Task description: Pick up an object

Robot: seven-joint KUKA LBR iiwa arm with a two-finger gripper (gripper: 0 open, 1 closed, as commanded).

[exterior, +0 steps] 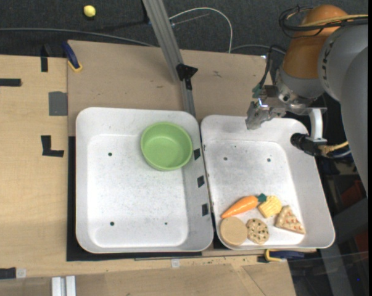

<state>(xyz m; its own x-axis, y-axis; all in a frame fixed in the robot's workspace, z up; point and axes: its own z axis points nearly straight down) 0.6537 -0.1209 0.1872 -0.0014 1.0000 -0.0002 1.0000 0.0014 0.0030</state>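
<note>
In the camera view my gripper [255,118] hangs over the far rim of the right bin [309,184], near its back left corner. Nothing shows between its tips. Toy foods lie bunched in the right bin's near corner: an orange carrot [239,206], a yellow corn piece [270,205], a pizza slice [289,220], a chocolate chip cookie [258,230] and a plain tan disc [232,232]. A green bowl [166,145] sits upright at the back of the left bin [99,184]. All these things are far from the gripper.
A slanted grey metal pole [167,39] crosses above the bench and ends at the gap between the bins. Black cables [315,145] trail by the right bin's right rim. A small yellow ball [89,10] lies on the dark floor at the far left.
</note>
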